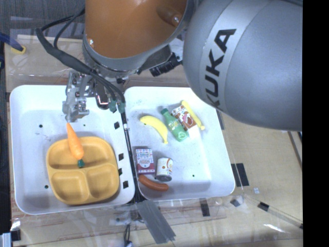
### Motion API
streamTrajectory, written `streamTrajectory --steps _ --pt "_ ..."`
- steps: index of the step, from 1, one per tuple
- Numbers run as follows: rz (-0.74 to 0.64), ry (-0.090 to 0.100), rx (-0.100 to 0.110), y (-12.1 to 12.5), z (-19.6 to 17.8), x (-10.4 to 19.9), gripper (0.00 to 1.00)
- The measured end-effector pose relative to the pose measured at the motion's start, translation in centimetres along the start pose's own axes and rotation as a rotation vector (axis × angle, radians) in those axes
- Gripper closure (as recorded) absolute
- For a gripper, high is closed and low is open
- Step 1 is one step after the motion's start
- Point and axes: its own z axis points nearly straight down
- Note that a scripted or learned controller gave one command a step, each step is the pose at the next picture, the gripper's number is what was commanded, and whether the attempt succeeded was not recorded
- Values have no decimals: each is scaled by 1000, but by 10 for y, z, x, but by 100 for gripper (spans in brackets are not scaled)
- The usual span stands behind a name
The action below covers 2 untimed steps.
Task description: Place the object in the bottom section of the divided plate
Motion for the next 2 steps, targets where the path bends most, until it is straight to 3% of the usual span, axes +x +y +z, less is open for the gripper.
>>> streamTrajectory --steps 2 --pt "-19 5 0 -7 231 25 100"
